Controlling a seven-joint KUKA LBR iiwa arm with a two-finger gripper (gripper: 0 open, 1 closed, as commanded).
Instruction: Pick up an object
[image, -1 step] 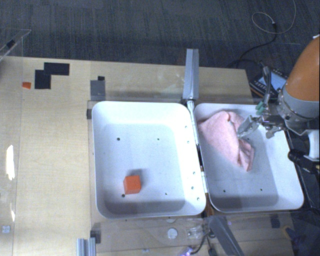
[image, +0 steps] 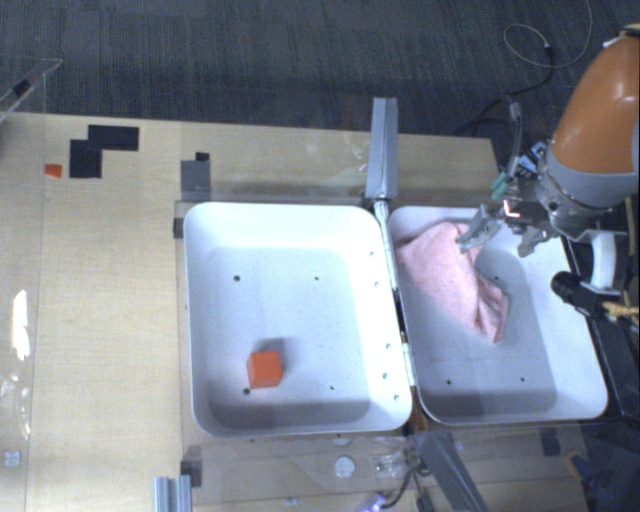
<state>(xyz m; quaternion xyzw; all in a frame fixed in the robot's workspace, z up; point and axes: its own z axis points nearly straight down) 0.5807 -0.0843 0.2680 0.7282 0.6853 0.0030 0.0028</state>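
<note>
Black L-shaped marker (image: 98, 148), small orange square (image: 53, 171) on bench far left.

Soft pink cloth (image: 452, 278), smooth white plastic bins (image: 300, 225), pale wood bench (image: 100, 320)

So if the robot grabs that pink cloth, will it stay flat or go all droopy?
Probably droopy. The pink cloth already lies crumpled with folds in the right bin, so it looks soft and should sag from the gripper. It likely weighs little, and won't roll, though a pinch may catch just one fold.
</note>
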